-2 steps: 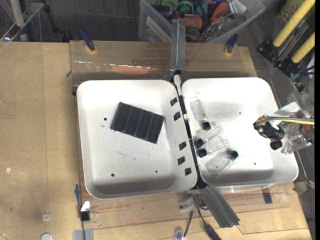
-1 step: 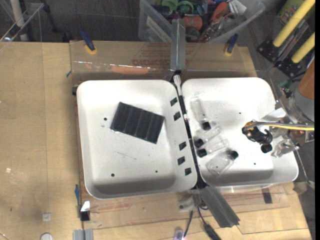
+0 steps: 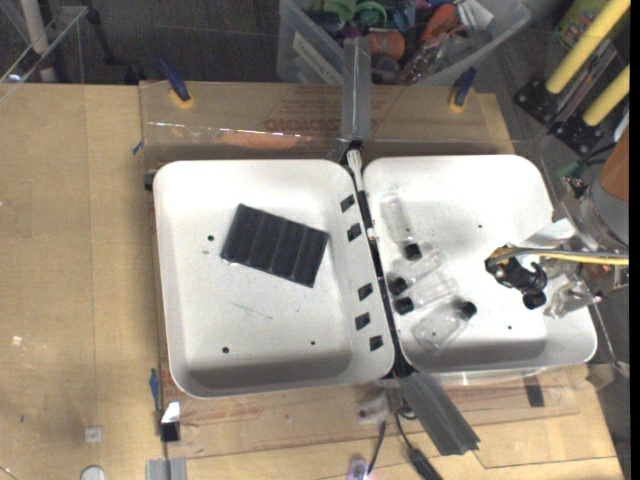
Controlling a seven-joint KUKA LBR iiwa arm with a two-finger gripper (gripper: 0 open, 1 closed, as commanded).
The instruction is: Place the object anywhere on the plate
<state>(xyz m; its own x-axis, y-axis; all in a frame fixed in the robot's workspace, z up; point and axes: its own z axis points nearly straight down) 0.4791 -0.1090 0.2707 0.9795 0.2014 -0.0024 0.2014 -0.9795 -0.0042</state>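
A black rectangular ribbed plate [image 3: 275,245] lies flat in the left bin [image 3: 190,298], slightly turned, toward its upper middle. Several clear plastic vials with black caps lie loose in the right bin [image 3: 500,183], close to the divider: one [image 3: 395,218] higher up, two [image 3: 425,271] side by side in the middle, and one [image 3: 440,325] nearest the front. My gripper [image 3: 562,296] hangs low over the right bin's right side, apart from the vials and a good hand's width to their right. Nothing shows between its tips.
A raised divider [image 3: 365,268] with black tabs runs between the two bins. Behind the bench stands a clear tub [image 3: 300,28] of colourful toys. Bare wooden bench top [image 3: 70,268] stretches to the left.
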